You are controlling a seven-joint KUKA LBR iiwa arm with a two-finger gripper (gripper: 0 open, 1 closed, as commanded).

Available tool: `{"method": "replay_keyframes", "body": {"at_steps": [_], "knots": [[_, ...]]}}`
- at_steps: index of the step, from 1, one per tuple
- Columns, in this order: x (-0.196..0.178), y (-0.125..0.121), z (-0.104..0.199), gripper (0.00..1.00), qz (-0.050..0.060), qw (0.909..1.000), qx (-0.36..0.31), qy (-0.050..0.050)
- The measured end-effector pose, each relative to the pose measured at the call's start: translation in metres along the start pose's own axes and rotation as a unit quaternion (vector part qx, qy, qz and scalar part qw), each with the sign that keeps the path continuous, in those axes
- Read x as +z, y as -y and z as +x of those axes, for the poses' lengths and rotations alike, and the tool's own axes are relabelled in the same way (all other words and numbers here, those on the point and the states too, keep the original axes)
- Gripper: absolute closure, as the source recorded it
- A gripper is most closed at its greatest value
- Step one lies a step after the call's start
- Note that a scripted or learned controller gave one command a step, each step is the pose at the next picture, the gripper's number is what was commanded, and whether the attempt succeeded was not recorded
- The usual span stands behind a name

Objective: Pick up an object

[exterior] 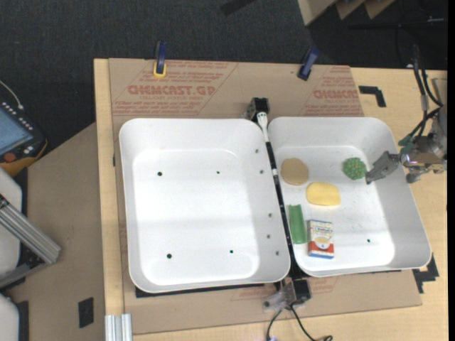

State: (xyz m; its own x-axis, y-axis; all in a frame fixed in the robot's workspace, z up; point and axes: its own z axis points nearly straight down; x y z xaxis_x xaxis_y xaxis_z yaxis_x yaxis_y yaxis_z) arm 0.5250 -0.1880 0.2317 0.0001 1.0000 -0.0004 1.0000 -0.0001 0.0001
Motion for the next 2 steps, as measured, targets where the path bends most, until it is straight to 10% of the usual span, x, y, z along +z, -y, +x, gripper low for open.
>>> {"method": "replay_keyframes", "body": {"at_steps": [1, 2], "knots": [[-0.011, -0.001, 0.000, 1.00, -0.002, 1.0000, -0.001, 0.001], [-0.091, 0.031, 0.076, 1.00, -0.004, 1.0000, -0.004, -0.001]]}}
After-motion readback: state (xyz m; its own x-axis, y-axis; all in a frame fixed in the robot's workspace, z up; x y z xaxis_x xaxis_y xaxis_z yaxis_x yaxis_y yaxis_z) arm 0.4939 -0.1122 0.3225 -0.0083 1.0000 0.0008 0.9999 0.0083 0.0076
